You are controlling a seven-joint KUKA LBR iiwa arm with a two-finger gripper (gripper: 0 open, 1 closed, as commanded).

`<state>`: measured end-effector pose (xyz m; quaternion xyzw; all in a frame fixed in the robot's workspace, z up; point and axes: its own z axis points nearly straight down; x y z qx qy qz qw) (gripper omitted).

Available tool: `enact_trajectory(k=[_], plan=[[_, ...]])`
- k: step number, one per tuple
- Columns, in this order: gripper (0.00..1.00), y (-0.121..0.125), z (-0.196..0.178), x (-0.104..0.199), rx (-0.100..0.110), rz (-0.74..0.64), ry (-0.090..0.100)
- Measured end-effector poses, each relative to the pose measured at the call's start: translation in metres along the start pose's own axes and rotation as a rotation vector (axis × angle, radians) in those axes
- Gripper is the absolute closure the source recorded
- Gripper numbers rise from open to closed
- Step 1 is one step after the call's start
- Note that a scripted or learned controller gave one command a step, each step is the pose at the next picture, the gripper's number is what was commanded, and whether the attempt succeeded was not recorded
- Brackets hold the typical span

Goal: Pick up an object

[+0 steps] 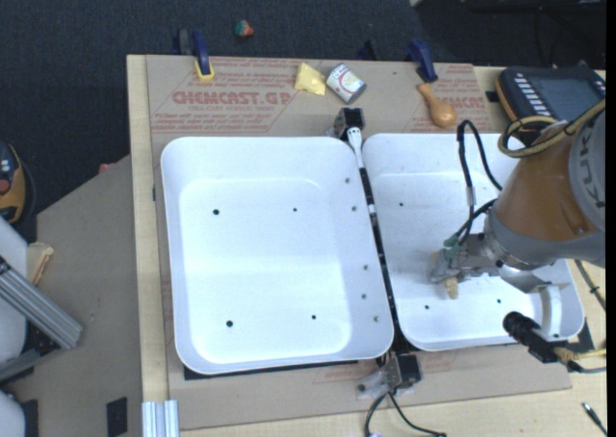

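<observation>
My gripper is low over the floor of the right bin, left of that bin's middle, with the orange-banded arm reaching in from the right. A small tan bit shows just below the gripper, against the bin floor. I cannot tell whether it is a separate object or whether the gripper touches it. The arm's bulk hides the right part of this bin.
The left bin lies beside the right one. On the bench behind the bins lie a yellow piece, a small white box and a tan wooden piece. A dark tablet sits at the back right.
</observation>
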<state>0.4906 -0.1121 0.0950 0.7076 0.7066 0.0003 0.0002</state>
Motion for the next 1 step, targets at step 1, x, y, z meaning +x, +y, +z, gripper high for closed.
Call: enact_trajectory(k=[1], plan=[[1.00, 0.0616, -0.0959, 0.0422, -0.014, -0.009, -0.001]])
